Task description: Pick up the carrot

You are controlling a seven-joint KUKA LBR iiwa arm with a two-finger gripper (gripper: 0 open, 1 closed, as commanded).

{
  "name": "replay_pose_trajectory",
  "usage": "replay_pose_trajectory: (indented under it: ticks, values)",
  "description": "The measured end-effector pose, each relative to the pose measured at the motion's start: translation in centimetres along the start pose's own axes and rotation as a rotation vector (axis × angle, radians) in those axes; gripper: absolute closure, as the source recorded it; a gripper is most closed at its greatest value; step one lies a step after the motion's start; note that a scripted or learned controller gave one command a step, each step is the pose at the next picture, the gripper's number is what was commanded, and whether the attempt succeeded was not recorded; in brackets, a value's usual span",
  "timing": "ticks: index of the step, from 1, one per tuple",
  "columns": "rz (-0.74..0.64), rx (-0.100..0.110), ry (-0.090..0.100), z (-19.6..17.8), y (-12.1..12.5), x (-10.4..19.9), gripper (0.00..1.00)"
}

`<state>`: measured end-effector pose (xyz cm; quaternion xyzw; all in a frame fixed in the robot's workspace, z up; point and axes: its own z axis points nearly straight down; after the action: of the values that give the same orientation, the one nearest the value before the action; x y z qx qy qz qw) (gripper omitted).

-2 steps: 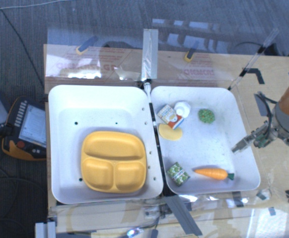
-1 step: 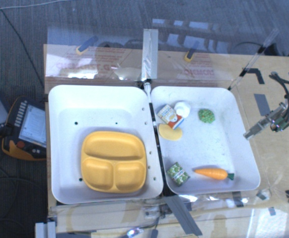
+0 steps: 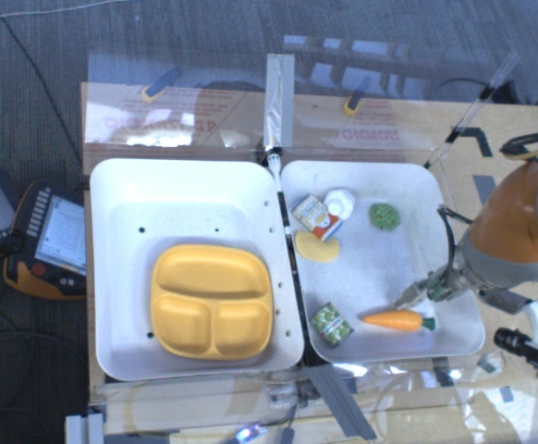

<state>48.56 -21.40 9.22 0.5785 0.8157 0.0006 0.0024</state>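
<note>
The carrot (image 3: 394, 320) lies flat in the right bin (image 3: 454, 248), not yet lifted, with the pincer (image 3: 426, 294) just above its leafy end, grip state unclear.

carrot (image 3: 394, 320): orange, green stub at its right end
tray (image 3: 212, 299), left of carrot: yellow
ball (image 3: 385, 216), above carrot: green
packet (image 3: 330, 325), beside carrot's left tip: green, white print
bins (image 3: 121, 211): white

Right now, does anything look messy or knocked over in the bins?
Nothing looks spilled or broken. The little carton lies tipped against a white cup in the right bin. The carrot lies flat near the end effector.
</note>
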Motion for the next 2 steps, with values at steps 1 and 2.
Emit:
replay_pose_trajectory:
  ticks: [1,2]
  values:
    - [-0.029,0.007,0.003,-10.9,4.3,-2.0,1.0]
    - [0.118,-0.004,-0.002,0.1,1.1,2.9,1.0]
